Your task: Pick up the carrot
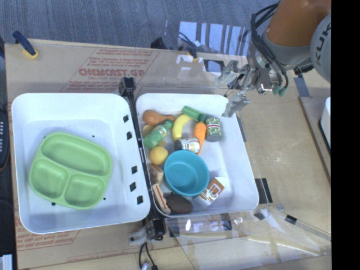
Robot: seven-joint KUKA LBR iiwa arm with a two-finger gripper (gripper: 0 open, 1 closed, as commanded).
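The carrot [200,131] lies in the right bin [242,162] between a banana [180,125] and a small can [213,127], with the gripper [235,101] above the bin's far rim.

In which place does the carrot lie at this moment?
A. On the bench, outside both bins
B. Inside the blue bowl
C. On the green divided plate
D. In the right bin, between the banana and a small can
D: the carrot lies in the right bin, with the banana on one side and a small can on the other.
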